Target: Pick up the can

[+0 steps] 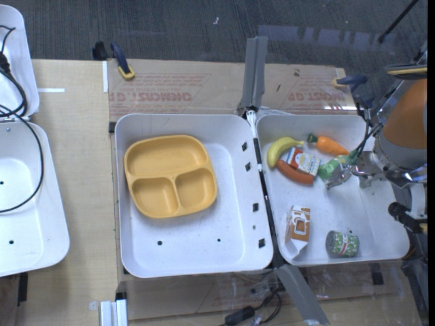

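Observation:
The can (342, 244) lies on its side near the front right corner of the right bin (380, 223). It has a green label and a grey lid. My gripper (342, 175) hangs over the bin's right middle, well behind the can and apart from it. Its tip is right next to a small green item (330, 168).
At the back of the right bin lie a banana (280, 148), a carrot (330, 145), a red sausage (295, 172) and a small red-and-white carton (302, 160). A brown and white carton (299, 224) lies left of the can. The left bin (197, 243) holds a yellow divided plate (170, 175).

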`<state>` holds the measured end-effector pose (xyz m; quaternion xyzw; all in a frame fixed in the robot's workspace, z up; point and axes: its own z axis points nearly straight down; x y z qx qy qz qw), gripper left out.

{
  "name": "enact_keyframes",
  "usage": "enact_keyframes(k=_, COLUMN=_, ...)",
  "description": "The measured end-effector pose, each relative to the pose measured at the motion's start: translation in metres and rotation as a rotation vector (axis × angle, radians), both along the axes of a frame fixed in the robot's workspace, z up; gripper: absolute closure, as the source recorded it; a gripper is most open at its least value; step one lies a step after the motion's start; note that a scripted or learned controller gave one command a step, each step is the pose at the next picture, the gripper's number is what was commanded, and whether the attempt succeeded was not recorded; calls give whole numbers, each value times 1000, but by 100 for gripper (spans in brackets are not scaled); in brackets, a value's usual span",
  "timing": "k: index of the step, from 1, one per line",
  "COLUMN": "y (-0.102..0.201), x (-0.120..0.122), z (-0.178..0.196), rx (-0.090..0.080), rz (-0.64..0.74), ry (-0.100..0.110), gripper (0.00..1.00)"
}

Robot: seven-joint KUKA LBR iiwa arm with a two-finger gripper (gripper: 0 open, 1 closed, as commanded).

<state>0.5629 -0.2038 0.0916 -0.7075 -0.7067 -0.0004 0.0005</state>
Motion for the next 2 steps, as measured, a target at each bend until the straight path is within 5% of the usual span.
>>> enact_keyframes(k=1, y=33, x=39, z=0, rx=-3, rz=-220, ry=1, gripper=0)
enact_keyframes(k=2, y=1, x=56, z=-1, rx=12, rz=-255, ry=4, gripper=0)
